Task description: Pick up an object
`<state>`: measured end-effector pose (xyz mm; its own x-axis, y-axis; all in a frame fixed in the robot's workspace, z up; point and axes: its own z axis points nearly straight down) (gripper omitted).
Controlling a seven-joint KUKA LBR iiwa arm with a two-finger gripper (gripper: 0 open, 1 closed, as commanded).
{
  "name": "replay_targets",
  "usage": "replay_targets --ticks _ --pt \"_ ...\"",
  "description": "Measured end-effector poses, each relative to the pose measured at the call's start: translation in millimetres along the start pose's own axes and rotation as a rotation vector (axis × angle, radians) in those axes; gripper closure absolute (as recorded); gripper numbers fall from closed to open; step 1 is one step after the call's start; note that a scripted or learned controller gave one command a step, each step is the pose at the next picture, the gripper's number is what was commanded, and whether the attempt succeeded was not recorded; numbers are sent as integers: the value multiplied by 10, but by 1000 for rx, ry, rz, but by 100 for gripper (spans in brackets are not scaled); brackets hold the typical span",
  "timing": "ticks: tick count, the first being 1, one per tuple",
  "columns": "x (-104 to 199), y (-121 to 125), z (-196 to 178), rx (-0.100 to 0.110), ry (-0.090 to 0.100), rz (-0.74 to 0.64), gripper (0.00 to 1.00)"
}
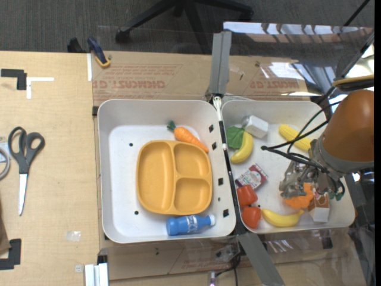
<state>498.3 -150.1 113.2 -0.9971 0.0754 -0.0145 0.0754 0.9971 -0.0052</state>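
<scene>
A pale wooden worktop (pixel 53 177) carries scissors (pixel 24 154) and two white bins, with an office chair base (pixel 178 8) on dark carpet behind. In the right bin (pixel 271 107), the end effector (pixel 303 189) sits over an orange object (pixel 297 201); its grip I cannot tell.

You see two white bins (pixel 113 177) of smooth, slightly glossy plastic. In the left one, a matt yellow plastic tray (pixel 174 177); just below the tray, a glossy blue bottle (pixel 189 224). Left of the tray, pale wood-grain bench (pixel 47 219) carries metal-bladed scissors (pixel 24 157).
</scene>
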Motion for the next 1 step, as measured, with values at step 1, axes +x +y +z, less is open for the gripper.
replay_targets --ticks 1 --pt "0 2 1 0 0 0 0"
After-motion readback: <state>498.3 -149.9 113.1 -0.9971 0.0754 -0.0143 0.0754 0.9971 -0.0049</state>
